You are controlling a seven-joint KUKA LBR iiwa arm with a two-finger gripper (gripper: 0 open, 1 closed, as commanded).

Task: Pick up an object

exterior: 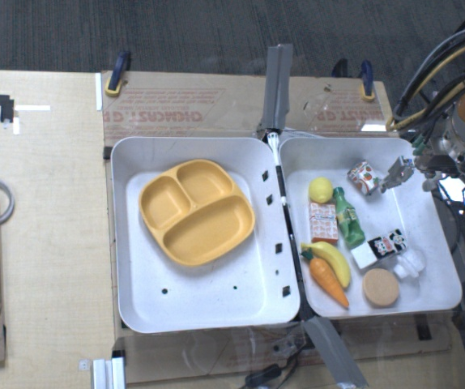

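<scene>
Nearest the tool (396, 173), toward the back of the right-hand shallow white bin (427, 217): one small red-and-white wrapped packet (363, 177), lying tilted on the bin floor, just to the camera-left of the tool's tips. It is the likeliest candidate for pickup, judged by closeness. Whether the two touch cannot be told.

Tool: grey two-finger type, angled down into the bin from the right. Nothing shows between its fingers; how far apart they stand cannot be told.

Other contents, right bin:
- yellow lemon (320, 189)
- green plastic bottle (348, 216), long axis running front to back
- red-and-white rectangular carton (323, 222)
- yellow banana (332, 261) touching an orange carrot (327, 281)
- black-and-white box (381, 246)
- round tan disc (380, 288)

Room: bare white floor surrounds the packet on most sides; the crowded cluster sits nearer the divider.

Left bin (135, 298): one yellow three-compartment plastic plate (197, 211).

Bench (38, 217): pale wood, cardboard sheet (192, 108) behind the bins.
</scene>
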